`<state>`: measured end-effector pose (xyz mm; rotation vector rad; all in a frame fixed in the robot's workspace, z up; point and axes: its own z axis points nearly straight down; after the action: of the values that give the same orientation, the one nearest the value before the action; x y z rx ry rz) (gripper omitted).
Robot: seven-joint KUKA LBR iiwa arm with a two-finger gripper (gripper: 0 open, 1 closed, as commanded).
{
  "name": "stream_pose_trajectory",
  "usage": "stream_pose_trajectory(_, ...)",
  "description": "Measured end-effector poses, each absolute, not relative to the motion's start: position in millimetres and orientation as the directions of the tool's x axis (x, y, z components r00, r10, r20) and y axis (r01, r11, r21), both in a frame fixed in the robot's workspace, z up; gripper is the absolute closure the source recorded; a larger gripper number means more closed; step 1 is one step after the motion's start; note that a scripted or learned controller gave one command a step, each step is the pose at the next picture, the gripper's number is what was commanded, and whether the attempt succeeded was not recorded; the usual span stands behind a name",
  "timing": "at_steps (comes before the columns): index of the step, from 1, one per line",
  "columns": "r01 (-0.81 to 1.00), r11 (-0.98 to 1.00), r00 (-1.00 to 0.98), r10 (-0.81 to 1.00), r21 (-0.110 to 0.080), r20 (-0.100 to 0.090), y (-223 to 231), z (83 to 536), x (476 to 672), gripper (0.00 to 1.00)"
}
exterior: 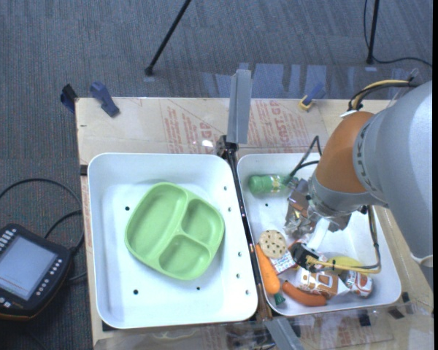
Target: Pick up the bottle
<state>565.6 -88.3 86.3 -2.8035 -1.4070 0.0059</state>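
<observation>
Left bin (109, 195) holds a green divided plate (175, 230), sitting flat mid-bin, well apart from anything I need. Handheld control pendant (22, 268) on the floor further left, irrelevant. Centre: the divider where the two bins meet, then the right bin (388, 268), where the target is. The bottle (271, 184), green with a pale label end, lies on its side in the upper-left corner of that bin, neck end toward the right, close against the bin wall. My claw (301, 221) hangs just right of and below the bottle, near it but not on it; whether it is open or closed I cannot tell, wrist and cables cover it, and nothing visibly sits in it. Risks: bottle is round and lying down, so a nudge likely rolls it into the corner wall; wall leaves little room on that side, a pinch could glance off. Clutter below me: round cookie (272, 243), carrot (268, 270) along the left wall, sausage-like piece (304, 294), printed snack packets (327, 279), yellow banana-like item (354, 263). Those crowd the lower half; a low descent here may grab the wrong item instead.
</observation>
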Motion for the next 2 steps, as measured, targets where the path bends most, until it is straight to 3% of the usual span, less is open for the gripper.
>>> stream_pose_trajectory(1,0.602,-0.798,0.798,0.602,-0.006,-0.003,-180.8,86.0,597.1,1.00)
stream_pose_trajectory(2,0.431,-0.902,0.902,0.431,-0.004,-0.003,-146.4,137.2,628.7,1.00)
